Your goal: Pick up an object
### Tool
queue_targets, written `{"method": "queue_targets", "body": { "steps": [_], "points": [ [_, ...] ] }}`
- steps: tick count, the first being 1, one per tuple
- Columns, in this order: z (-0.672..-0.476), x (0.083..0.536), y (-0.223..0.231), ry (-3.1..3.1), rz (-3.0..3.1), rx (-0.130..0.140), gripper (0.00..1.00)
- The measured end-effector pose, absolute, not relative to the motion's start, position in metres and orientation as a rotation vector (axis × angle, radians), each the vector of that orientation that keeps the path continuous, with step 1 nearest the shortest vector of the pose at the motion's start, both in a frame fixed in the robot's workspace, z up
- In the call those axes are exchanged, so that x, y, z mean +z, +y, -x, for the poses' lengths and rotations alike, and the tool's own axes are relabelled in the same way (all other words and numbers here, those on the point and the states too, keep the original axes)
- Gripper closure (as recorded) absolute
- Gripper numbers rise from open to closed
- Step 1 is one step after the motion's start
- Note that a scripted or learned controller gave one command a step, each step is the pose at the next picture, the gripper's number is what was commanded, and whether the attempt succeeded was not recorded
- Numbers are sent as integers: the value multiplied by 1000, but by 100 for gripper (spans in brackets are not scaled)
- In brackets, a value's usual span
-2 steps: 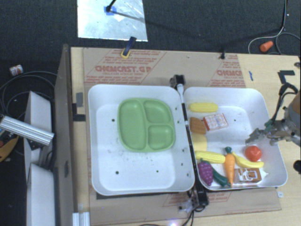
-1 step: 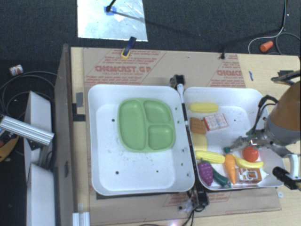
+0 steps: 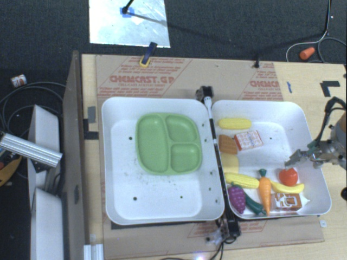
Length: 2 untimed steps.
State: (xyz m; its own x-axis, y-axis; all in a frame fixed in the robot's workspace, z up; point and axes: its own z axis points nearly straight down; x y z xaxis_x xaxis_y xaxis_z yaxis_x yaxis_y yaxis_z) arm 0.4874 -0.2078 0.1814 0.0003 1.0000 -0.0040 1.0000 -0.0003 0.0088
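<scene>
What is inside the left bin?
The left bin holds a green divided plate; its three compartments look bare. Whatever lies under the plate is covered.

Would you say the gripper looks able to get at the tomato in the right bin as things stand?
Probably yes. The gripper sits just above-left of the tomato, with bare bin floor between them. The banana touches its lower edge and the carrot lies close by, which could crowd a grasp.

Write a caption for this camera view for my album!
Gripper hovers over toy food in the right bin; green plate sits in the left bin.
</scene>
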Motion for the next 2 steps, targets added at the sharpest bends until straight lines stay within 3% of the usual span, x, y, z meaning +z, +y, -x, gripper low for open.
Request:
{"method": "queue_targets", "body": {
  "steps": [1, 2],
  "points": [
    [-492, 102, -204, 2225, -2222, -2, 0],
    [-494, 118, -205, 2219, -2215, 5, 100]
  ]
}}
